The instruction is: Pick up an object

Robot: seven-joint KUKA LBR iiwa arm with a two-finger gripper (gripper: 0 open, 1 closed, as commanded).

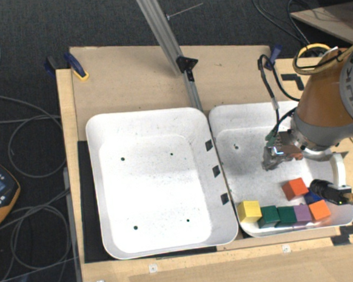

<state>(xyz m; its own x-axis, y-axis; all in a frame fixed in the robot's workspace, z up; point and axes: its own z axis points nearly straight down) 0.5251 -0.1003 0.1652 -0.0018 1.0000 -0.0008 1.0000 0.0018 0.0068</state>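
Meanwhile, lower right, the gripper (273,158), jaw state unclear, should descend squarely over the isolated orange block (295,187) before closing.

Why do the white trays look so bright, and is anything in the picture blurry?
In the camera view, even overhead light washes the left bin and right bin nearly flat white, with faint shadows under their rims; the gripper looks slightly soft, while the coloured blocks stay sharp.
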